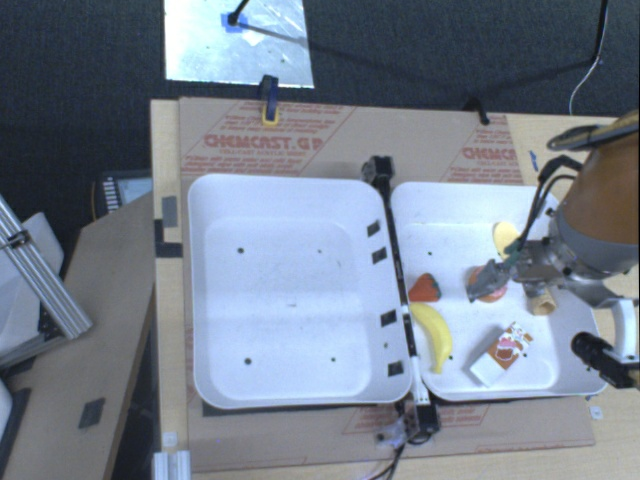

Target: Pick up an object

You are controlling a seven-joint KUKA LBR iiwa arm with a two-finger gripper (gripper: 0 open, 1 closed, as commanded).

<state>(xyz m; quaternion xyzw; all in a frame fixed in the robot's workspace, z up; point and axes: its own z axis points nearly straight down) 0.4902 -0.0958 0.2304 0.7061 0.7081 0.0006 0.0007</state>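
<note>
The tool (490,280) hung over the right bin (455,203), its grip state impossible to tell; it needed to centre squarely above the strawberry (425,288) before descending.

The pale wooden bench (165,298) carries a flat brown cardboard sheet with red printed lettering (330,138), which covers most of its top. Two shallow white plastic bins lie on the cardboard, side by side and touching along their inner rims: the left bin (210,208) and the right bin (440,203). A small yellow and black clamp (269,100) sits at the cardboard's far edge.
</note>
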